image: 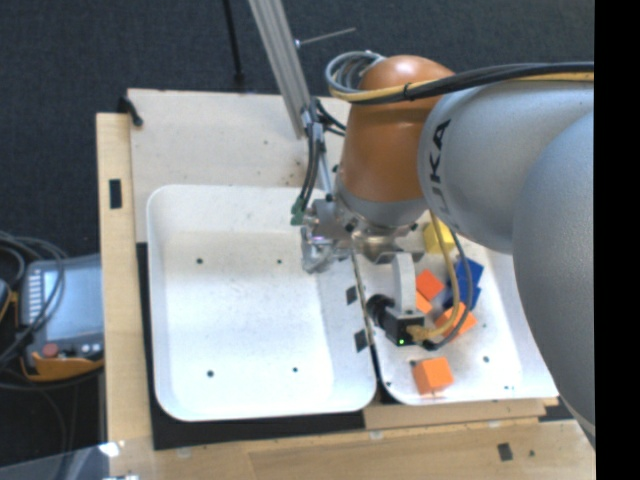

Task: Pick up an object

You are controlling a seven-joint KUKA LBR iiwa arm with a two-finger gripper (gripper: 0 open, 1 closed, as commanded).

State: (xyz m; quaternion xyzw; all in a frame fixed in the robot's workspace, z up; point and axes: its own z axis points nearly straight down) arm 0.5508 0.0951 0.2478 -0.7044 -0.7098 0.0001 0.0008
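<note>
At the far left, off the bench, a small screen unit (pixel 60 303) with cables sits on the dark floor, well apart from the bins. The bench (pixel 115 268) shows a narrow strip of pale wood along its left side and a wider bare stretch behind the bins. The left bin (pixel 240 318) offers a wide white floor marked by a few small dark dots, closed in by a raised, rounded rim on every side. A metal rail (pixel 275 38) slants down from the top of the view and ends just beside the arm's orange band, crowding the left bin's back right corner. The gripper (pixel 317 248) hangs over the left bin's right rim, near the seam where the two bins meet. Whether it is open or closed cannot be told. The right bin (pixel 500 363) is largely covered by the grey arm (pixel 520 168). On its visible floor lie the things to pick. An orange cube (pixel 433 375) stands free near the front rim. Further back, a second orange block (pixel 430 286) and a blue piece (pixel 470 271) are bunched together under the wrist, partly hidden by cables.
</note>
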